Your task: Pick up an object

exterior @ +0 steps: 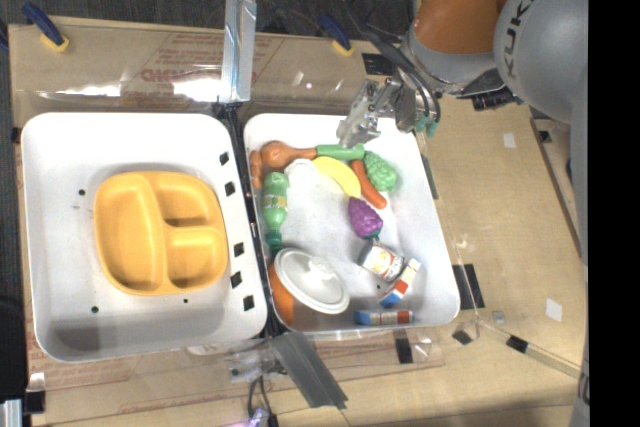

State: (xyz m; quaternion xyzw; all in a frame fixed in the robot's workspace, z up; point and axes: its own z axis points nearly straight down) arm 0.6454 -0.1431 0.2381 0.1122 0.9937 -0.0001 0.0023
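Overhead, claw [362, 120] above right bin [435, 215], grip state unclear, fingertips blurred against toys.

arm [540, 10]: reaches in from right, wrist bent down-left | gripper [365, 123]: pointing down, nothing visibly between its fingers

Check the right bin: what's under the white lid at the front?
An orange bowl sits under the white lid in the right bin; its rim shows at the lid's left and front. The lid covers the bowl's inside, so any contents can't be seen.
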